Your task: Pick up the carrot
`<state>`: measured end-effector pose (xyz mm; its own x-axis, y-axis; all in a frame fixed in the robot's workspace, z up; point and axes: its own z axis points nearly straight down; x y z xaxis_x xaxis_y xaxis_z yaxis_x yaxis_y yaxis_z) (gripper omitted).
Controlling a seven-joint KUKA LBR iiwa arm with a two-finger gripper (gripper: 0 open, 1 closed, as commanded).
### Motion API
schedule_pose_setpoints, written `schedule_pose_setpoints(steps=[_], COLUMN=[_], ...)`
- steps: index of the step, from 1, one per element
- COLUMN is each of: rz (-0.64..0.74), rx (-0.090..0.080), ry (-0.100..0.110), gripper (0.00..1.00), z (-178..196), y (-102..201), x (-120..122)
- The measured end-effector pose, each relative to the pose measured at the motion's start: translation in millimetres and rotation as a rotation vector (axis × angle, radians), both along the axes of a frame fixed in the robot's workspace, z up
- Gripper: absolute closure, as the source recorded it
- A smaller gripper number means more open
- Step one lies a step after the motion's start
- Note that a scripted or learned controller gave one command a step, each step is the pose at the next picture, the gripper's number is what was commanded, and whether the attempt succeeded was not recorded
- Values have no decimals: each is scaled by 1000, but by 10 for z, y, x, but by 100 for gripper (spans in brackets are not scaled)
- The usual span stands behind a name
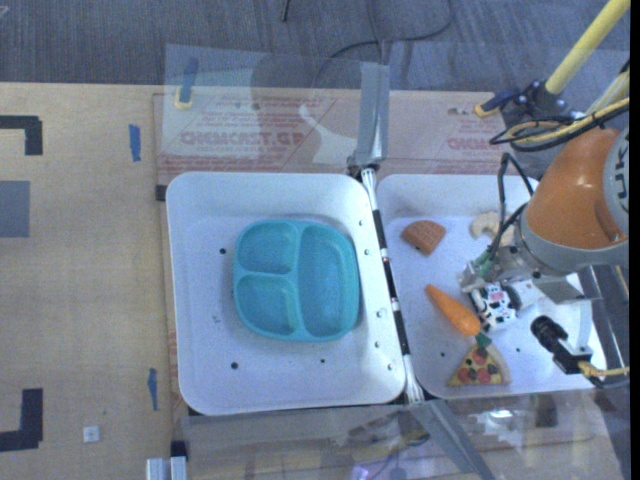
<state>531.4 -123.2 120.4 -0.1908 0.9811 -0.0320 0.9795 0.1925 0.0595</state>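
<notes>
The carrot (453, 309) is seen lying in the right bin (440, 208), lower right of the frame, just beside the hand (490, 303), so it's not grabbed yet and a closer line-up is probably needed.

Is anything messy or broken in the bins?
Nothing looks spilled or broken. The carrot, pizza slice and bread piece lie loose in the right bin; the blue plate sits flat in the left bin.
</notes>
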Motion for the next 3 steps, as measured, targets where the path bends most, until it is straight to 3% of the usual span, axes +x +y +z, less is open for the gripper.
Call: schedule_pose_setpoints(steps=[1, 2, 3], rz=[15, 425, 415], rx=[9, 3, -1], ry=[2, 57, 48], gripper=[0, 0, 100], z=[-4, -320, -208], y=[98, 32, -21], x=[20, -112, -100])
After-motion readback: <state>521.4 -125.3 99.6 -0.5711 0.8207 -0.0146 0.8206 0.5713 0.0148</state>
